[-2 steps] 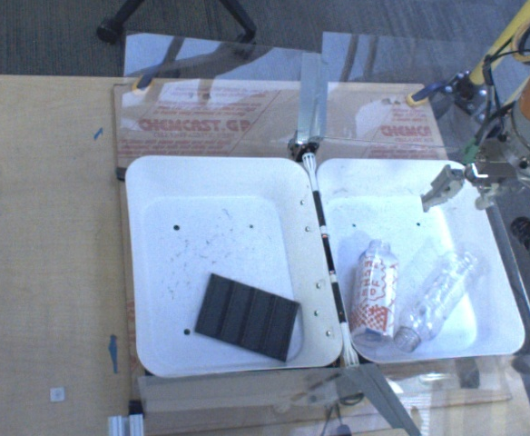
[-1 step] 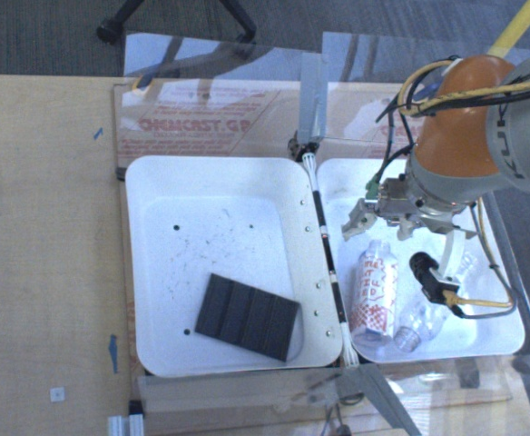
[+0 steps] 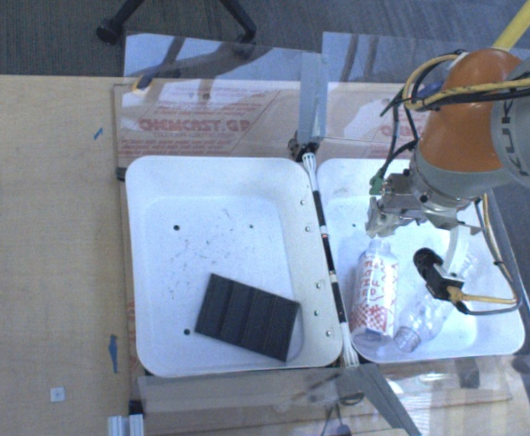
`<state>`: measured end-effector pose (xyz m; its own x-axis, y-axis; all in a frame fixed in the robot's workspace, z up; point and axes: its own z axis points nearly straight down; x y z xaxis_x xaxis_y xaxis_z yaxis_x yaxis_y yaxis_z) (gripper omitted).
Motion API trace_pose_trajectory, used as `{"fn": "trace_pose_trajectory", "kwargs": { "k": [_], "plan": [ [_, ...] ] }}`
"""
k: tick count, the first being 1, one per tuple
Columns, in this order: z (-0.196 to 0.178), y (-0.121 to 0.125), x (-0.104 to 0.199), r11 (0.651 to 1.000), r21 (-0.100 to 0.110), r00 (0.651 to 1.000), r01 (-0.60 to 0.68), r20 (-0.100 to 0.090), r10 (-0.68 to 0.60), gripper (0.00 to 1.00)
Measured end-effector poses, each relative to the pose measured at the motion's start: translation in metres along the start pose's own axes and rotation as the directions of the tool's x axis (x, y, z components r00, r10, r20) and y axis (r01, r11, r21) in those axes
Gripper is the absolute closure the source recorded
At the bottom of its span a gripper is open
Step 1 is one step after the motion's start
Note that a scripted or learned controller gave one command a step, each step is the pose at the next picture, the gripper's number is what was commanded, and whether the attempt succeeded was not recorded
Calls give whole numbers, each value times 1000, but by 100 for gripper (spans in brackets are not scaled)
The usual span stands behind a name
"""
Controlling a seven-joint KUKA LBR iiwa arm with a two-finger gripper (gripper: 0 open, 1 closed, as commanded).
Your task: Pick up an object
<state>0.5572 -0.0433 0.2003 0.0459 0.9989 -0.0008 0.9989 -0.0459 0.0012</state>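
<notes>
Tool (image 3: 383, 234), fingers' spread impossible to tell, hangs just above the red-patterned bottle's (image 3: 375, 291) top end in the right bin (image 3: 510, 334).

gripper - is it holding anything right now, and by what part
It cannot be told. The gripper sits right over the top end of the red-and-white bottle in the right bin, but no grasp is visible.
</notes>
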Motion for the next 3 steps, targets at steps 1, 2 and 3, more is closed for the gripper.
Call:
{"fn": "trace_pose_trajectory", "kwargs": {
  "k": [1,2,3],
  "plan": [
    [0,0,0,1000,0,1000,0,0,0,0],
    [88,-15,-63,1000,2,1000,-31,-1,31,0],
    [104,-34,-88,994,-34,994,106,0,-106,0]
  ]
}}
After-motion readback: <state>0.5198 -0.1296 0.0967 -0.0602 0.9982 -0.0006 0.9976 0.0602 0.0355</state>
